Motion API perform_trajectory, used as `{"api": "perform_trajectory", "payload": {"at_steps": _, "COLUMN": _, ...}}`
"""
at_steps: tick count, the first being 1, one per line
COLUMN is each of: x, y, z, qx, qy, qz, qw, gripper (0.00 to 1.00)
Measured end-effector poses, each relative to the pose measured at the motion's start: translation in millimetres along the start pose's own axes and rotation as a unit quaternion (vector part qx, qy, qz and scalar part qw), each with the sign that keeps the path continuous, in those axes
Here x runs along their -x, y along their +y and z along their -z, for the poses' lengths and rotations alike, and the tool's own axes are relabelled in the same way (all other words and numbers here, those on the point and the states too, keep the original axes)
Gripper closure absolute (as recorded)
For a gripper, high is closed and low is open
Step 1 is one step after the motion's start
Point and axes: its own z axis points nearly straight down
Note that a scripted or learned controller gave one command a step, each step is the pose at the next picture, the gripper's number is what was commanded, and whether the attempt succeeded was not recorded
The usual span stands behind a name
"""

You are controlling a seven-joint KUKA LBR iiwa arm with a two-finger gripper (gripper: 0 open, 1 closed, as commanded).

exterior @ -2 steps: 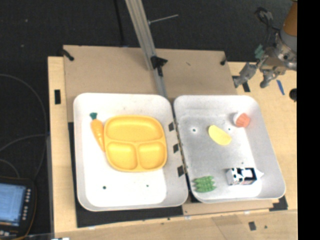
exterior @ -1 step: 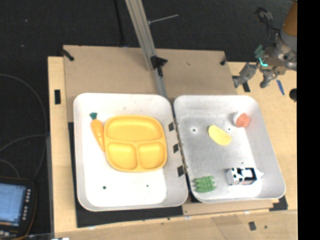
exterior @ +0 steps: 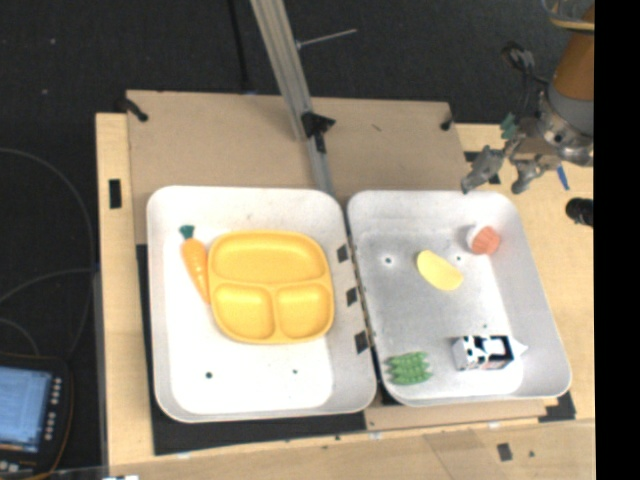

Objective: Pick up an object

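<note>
Floor: dark, carpet-like, black cables trailing at left.
Bench: pale wood benchtop.
Fixture: slanted aluminium post.
Corner: lit screen.

A slanted metal pole rises behind the bins, and a lit screen sits lower left.

Grey arm with an orange band and a small metal claw, upper right of the frame.

The arm shows a pale grey ring at the top, with a broad orange band below it that narrows into a grey metal wrist. Dark cables loop beside the wrist on its left. Under the wrist sits the claw, built of grey metal links with two thin fingers that end in dark tips. Small teal and blue fittings show on the claw's body, left and right.
</note>
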Motion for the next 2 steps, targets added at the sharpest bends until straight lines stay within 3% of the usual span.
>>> {"api": "perform_trajectory", "payload": {"at_steps": 2, "x": 2.1, "y": -4.0, "z": -104.9, "qx": 0.000, "qy": 0.001, "qz": 0.000, "qw": 1.0000, "gripper": 0.00}}
